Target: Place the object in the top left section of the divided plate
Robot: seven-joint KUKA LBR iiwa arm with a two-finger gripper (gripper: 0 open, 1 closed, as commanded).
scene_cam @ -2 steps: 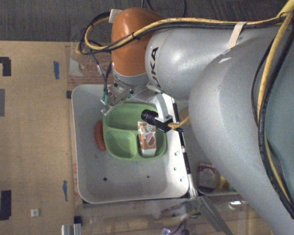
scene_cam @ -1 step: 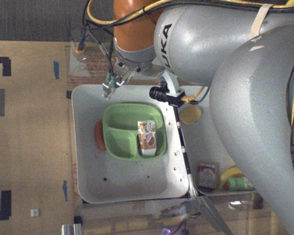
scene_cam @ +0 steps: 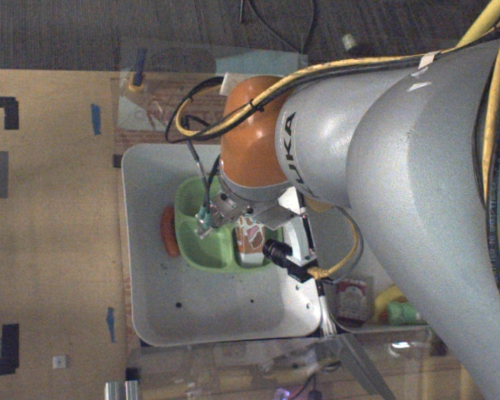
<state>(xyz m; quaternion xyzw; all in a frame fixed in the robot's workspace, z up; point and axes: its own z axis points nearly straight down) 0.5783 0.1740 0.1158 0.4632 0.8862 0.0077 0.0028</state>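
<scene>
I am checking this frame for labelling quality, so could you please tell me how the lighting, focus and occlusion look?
Camera view: lighting is even and soft, with no harsh glare on the white bin; the image is slightly blurry throughout; the grey arm looms large and hides much of the green divided plate; the red object beside the plate stays visible, edges soft.

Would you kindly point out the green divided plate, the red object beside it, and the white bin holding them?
green divided plate (scene_cam: pixel 202 252), camera view, bare lower section.
red object (scene_cam: pixel 169 230), camera view, its middle.
white bin (scene_cam: pixel 225 315), camera view, bare floor.
</scene>
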